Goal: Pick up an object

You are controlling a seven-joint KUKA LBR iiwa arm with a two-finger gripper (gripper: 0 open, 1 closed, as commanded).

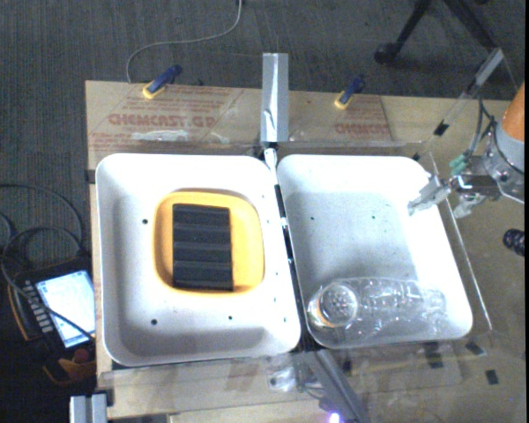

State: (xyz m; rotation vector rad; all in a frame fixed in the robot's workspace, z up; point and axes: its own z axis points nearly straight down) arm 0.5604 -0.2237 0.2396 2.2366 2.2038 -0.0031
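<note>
1. there are two white bins side by side on a bench. the left bin [123, 192] and the right bin [370, 236] touch in the middle.
2. in the left bin lies a yellow thing with a black ridged top [207, 243]. it sits flat near the middle of that bin.
3. in the right bin lies a clear plastic bottle [375, 307]. it is on its side along the near wall of the bin, with its round end pointing to the left.
4. the gripper [436, 194] is at the far right corner of the right bin, up by the rim. it is well apart from the bottle and far from the yellow thing.
5. the gripper looks small and blurry here, so i cannot tell if it is spread or pinched. nothing can be seen in its grip.
6. the arm [511, 148] comes in from the right, with an orange part at the edge.
7. two clamps, yellow and blue, sit on the board behind the bins, the left clamp [161, 81] and the right clamp [350, 92].
8. a silver tape strip [274, 100] runs up from between the bins.
9. a small screen [63, 305] lies on the floor to the left.
</note>
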